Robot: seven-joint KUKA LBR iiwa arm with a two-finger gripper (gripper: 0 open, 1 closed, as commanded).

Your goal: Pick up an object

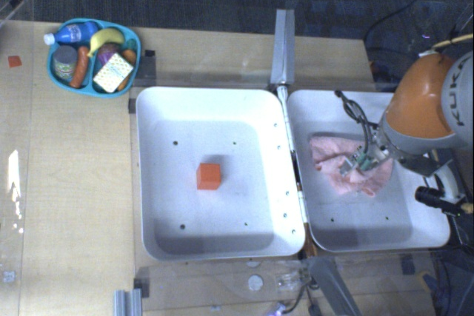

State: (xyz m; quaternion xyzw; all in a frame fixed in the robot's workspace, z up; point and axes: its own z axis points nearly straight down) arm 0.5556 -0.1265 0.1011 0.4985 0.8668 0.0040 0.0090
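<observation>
Reaching in from the right, the grey arm with its orange band (pixel 422 103) hangs over the right-hand shallow white bin (pixel 422 233), and its two-finger gripper (pixel 361 159) sits low above a crumpled pink cloth (pixel 337 159) lying near the middle of that bin. From this slanted top view I cannot tell how the gripper is set, nor whether it has any hold of the fabric; the tip merely overlaps the cloth's right half.

Judging from this pose, the step in hand is the descent and pinch on the cloth. To do it well, the tip should come down on a raised fold rather than a flat patch, since limp fabric slips away unless a ridge is caught. A straight vertical lift afterwards would show whether the cloth really comes with it.

Other things lie well apart. A small orange cube (pixel 209 176) rests alone near the centre of the left-hand white bin (pixel 159 233), an alternative object if the cloth proves awkward. A blue tray of toy groceries (pixel 93 55) sits on the wooden bench (pixel 67 196) at the far left corner. Dark cables (pixel 352 111) trail from the wrist over the right bin and could snag the cloth. The metal divider (pixel 282 55) between the bins stands clear of the gripper.
</observation>
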